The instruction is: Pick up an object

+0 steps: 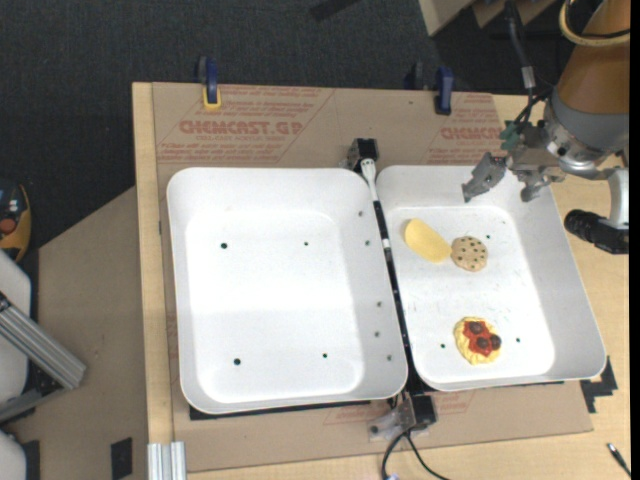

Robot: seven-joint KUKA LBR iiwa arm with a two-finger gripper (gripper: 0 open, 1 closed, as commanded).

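Observation:
Three small objects lie in the right bin (560,298): a yellow chip-like piece (427,240), a round cookie with dark chips (469,253) beside it, and a yellow piece with red topping (478,339) nearer the front. My gripper (505,181) hangs above the bin's far edge, up and to the right of the cookie. Its two grey fingers (482,180) are spread apart with nothing between them.
The left bin (200,218) lies beside the right one, with a black hinge strip (385,258) between them. Blue clamps (209,72) (444,83) hold the brown board at the back. The grey and orange arm (595,88) stands at the far right.

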